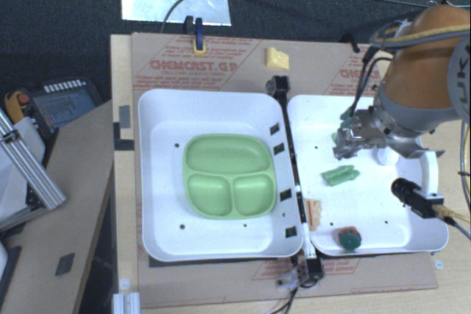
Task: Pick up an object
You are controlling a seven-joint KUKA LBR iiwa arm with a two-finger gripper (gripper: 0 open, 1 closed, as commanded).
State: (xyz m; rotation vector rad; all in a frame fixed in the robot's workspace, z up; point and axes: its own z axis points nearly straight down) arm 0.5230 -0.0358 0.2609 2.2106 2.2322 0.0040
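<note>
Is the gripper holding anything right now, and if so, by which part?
Nothing visibly held. The gripper hovers in the right bin, apart from the green object just below it.

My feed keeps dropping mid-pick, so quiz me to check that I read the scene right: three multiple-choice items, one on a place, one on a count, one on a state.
1. Where does the green divided plate lie?
A. In the left bin
B. In the right bin
C. On the bench outside the bins

2. How many compartments does the plate have?
A. Two
B. Three
C. Five

3. How does the tool stand to the green object in the right bin?
A. It has carried it over the left bin
B. It is above it, the object lying on the bin floor
C. It presses it against the plate

Answers: 1 A, the plate sits mid-floor of the left bin. 2 B, one long compartment above two smaller ones. 3 B, the object lies flat on the floor just below the tool.
</note>
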